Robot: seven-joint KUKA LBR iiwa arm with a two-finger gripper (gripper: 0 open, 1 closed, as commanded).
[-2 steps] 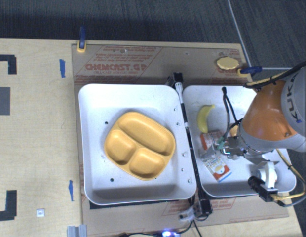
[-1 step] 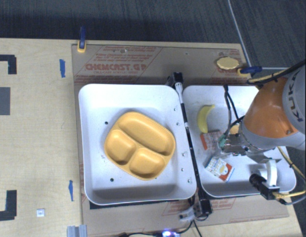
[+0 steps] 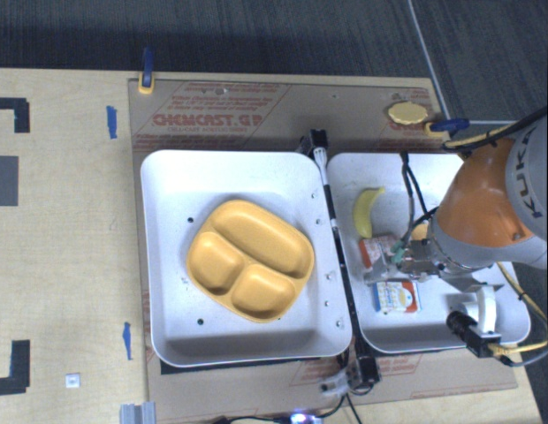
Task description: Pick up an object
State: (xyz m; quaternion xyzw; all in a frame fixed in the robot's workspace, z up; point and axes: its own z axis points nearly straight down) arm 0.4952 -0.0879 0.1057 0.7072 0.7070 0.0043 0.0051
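The right bin (image 3: 433, 338) holds a yellow banana (image 3: 367, 208) near its left wall, a small red and white can (image 3: 376, 253) just below the banana, and a flat white packet with blue and red print (image 3: 397, 298) nearer the front. My gripper (image 3: 410, 260) hangs low over the bin, right beside the can and just above the packet. The grey wrist and orange band (image 3: 483, 212) cover the middle of the bin behind it.
A large yellow divided plate (image 3: 248, 260) fills the middle of the left bin (image 3: 168, 184). The bins meet at a ridge (image 3: 338, 254) close to the can. A yellow disc (image 3: 407, 113) and blue clamps lie on the brown board behind.
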